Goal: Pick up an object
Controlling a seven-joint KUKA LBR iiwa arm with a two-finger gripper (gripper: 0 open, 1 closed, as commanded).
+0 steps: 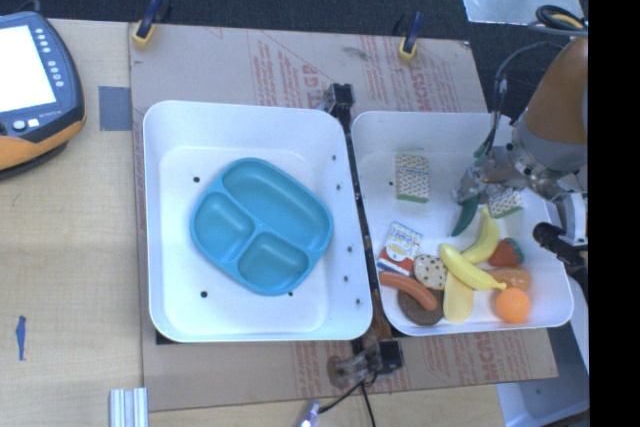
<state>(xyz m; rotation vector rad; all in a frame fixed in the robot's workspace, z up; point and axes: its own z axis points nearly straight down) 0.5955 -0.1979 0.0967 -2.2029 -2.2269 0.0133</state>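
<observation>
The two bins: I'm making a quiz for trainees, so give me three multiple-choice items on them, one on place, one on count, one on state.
1. Where does the blue plate lie?
A. left bin
B. right bin
C. on the bench

2. How many compartments does the plate have?
A. two
B. three
C. five

3. Where is the claw?
A. over the left bin
B. over the right bin
C. outside both bins

Answers: A, it fills the left bin's floor; B, ridges split it in three; B, it hangs above the bananas.
</observation>
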